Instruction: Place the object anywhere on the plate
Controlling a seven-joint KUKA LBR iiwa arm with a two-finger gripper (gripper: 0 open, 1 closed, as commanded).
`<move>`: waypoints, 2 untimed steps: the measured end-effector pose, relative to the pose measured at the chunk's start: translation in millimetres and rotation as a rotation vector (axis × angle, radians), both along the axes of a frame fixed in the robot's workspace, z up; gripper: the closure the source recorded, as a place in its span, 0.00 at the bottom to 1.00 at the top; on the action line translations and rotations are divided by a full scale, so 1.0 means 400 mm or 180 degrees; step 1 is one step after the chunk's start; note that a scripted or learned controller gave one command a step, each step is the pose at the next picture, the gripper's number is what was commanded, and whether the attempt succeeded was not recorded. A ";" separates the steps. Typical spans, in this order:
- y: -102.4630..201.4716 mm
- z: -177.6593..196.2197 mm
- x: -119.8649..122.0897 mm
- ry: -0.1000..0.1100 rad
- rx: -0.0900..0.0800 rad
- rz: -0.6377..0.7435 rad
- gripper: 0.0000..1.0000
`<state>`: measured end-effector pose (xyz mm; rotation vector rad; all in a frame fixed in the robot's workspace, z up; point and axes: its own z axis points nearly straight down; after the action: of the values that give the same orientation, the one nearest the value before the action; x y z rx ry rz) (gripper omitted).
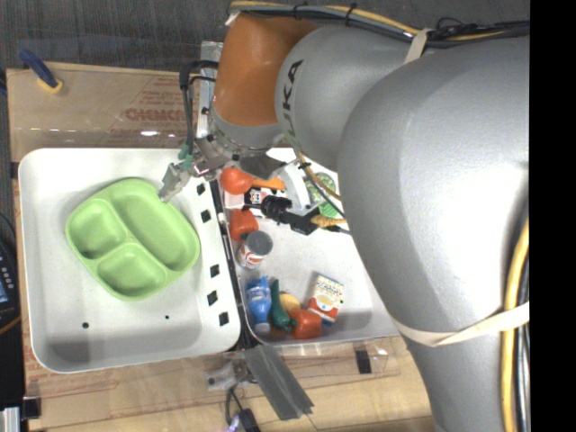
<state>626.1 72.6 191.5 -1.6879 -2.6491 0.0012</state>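
End effector [180,174] hovers at green plate's [132,238] upper right rim; finger spacing unclear; nothing visibly held

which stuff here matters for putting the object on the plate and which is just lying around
For the job:
green divided plate in the left bin
gripper over the plate's right rim

Lying about, in the right bin:
small can
blue bottle
small carton
orange toy

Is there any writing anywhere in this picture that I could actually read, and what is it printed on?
"KUKA", partly seen, runs down the grey arm beside its orange band.
Faint red lettering on the cardboard sheet behind the bins seems to begin "CHEM"; the rest is too blurred.
The small carton and the can in the right bin bear labels too small to read.
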 end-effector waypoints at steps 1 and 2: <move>0.204 -0.253 0.035 0.0018 -0.0001 0.0481 0.00; 0.301 -0.087 -0.093 0.0005 0.0001 0.0827 0.00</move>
<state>588.7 193.1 156.7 -1.3300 -2.8441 0.0021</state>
